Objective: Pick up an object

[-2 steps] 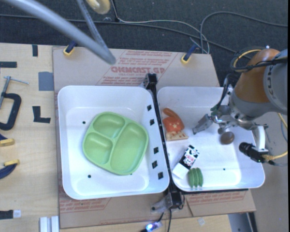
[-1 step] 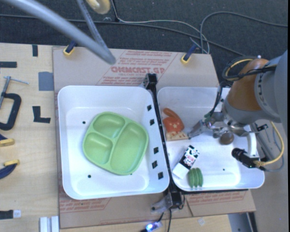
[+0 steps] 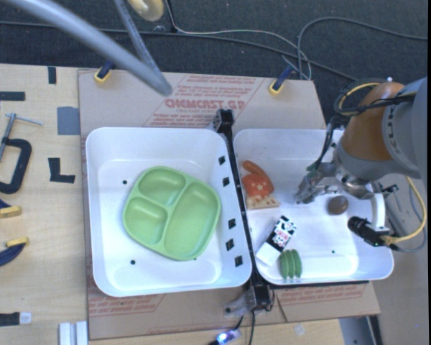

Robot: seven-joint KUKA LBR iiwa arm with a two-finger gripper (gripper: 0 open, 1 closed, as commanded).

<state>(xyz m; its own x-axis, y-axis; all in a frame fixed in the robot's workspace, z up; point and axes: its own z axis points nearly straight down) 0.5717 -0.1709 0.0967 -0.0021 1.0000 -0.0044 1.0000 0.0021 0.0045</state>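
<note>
1. The arm (image 3: pixel 388 131), grey with an orange band, reaches in from 3 o'clock and bends down over the right bin (image 3: pixel 345 142)
2. The gripper (image 3: pixel 307 191) hangs low over the middle of the right bin, its dark fingers pointing toward 8 o'clock; whether they are apart or together I cannot tell, and nothing shows between them
3. A small brown round object (image 3: pixel 337 205) lies on the bin floor just beside the gripper, at its 4 o'clock, close under the wrist
4. An orange-red toy (image 3: pixel 256 180) rests on a tan slice (image 3: pixel 262 202) near the bin's left wall, at 9 o'clock from the gripper and apart from it
5. A black-and-white patterned carton (image 3: pixel 279 236) lies tilted at 7 o'clock from the gripper, nearer the front of the bin
6. A green ribbed piece (image 3: pixel 290 263) sits just beside the carton, at its 5 o'clock, near the bin's front rim
7. The left bin (image 3: pixel 104 157) holds a light green divided tray (image 3: pixel 172 213), turned askew, roughly in its middle
8. Both bins stand on a brown cardboard sheet (image 3: pixel 201 95) held by yellow clamps (image 3: pixel 102 73) at 12 o'clock
9. A black C-clamp (image 3: pixel 13 165) lies on the wooden bench at 9 o'clock, well apart from the bins
</note>
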